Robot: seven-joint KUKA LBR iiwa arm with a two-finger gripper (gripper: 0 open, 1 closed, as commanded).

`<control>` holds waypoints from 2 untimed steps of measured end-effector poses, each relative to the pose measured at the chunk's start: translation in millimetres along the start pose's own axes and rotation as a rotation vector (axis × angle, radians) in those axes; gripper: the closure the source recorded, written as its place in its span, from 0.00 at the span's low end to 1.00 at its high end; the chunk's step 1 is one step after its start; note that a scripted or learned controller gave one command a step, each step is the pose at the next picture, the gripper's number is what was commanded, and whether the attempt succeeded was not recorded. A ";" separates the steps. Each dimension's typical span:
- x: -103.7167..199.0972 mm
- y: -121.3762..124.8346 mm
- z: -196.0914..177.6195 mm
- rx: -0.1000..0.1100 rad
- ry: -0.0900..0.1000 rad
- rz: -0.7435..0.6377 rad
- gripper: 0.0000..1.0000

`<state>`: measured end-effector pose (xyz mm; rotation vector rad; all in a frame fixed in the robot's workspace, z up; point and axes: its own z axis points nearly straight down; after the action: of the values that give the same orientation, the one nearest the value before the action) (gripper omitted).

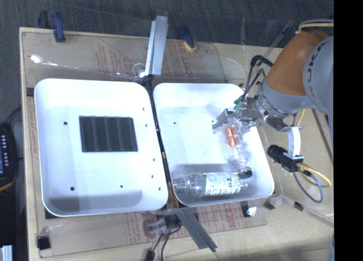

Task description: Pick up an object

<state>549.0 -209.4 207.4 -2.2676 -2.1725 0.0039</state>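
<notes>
One small bottle (235,143) lies just below the fingers (231,119); their state is unclear.

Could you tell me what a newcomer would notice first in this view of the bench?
Probably the arm, with its orange band, reaching in from the right, its gripper over the right bin. Next, a clear plastic bottle lying on its side along that bin's near wall, and a dark ribbed rectangle in the left bin.

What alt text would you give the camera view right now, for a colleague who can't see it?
The gripper hangs over the right bin, above a small clear bottle with an orange label. A larger clear bottle lies along the near wall; the left bin holds a dark ribbed panel.
</notes>
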 end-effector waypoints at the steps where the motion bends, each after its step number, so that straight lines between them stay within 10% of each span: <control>1: 6.9 38.8 40.4 -0.001 0.001 -0.120 0.00; 2: 2.0 31.8 25.9 -0.002 0.000 -0.162 0.00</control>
<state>580.8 -208.8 181.4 -2.0854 -2.3501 0.0018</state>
